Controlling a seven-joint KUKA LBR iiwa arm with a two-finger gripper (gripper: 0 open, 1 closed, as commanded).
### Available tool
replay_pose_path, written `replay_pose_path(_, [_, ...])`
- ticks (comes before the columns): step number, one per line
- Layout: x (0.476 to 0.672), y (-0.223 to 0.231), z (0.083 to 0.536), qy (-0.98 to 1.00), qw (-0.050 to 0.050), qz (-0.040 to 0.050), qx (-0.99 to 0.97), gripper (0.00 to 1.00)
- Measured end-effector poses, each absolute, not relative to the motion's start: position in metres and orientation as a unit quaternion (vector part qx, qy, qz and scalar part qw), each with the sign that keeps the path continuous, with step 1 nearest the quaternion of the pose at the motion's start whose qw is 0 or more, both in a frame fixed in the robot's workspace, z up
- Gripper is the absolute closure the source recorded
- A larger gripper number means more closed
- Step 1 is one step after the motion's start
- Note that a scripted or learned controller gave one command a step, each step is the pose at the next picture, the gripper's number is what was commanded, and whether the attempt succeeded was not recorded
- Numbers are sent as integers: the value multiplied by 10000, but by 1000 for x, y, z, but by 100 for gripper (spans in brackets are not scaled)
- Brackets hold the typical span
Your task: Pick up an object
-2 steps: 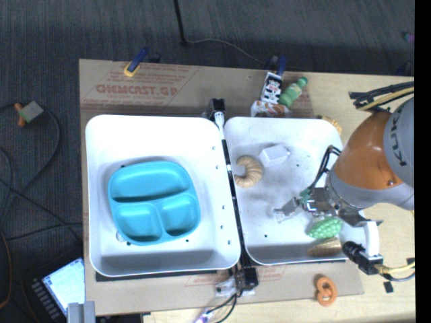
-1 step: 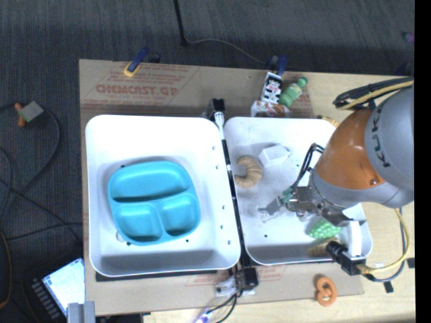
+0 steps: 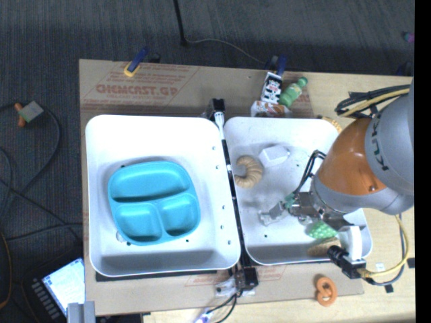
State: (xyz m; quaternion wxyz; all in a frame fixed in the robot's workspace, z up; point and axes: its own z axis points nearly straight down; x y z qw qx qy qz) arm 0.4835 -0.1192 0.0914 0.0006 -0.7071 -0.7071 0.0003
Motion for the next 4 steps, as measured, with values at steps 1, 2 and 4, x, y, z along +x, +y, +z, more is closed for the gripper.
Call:
replay_pose_path(1, [485, -120, 228, -7071, -18, -2, -7071, 0])
replay_pose_path(2, [483, -190, 196, -7067, 0, 11, -7076, 0])
replay_pose_path(4, [483, -109, 109, -7074, 11, 5, -7068, 0])
